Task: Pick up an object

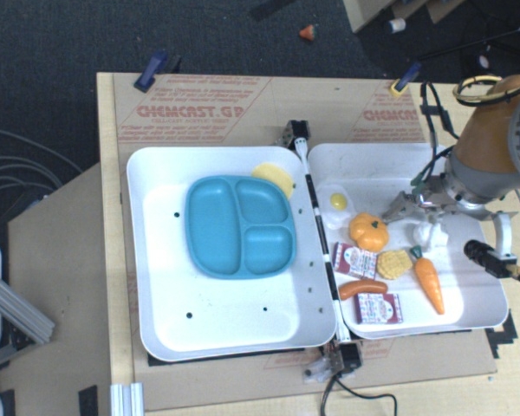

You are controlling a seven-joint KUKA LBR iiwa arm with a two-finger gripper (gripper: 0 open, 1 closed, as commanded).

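Gripper (425, 232) hung low in the right bin (468, 315), just beside the carrot (428, 284) top and near the pumpkin (368, 230); can't tell finger state, too blurry. Probably lined up for the carrot, which lay near the bin's right edge. Sausage (362, 289) and packets (377, 308) sat by the front edge, blue tray (238, 225) mid left bin (156, 319)

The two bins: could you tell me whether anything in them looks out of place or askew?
One oddity: a yellow object in the left bin is tucked partly under the far rim of the blue divided tray. The toy foods in the right bin lie jumbled, nothing spilled.
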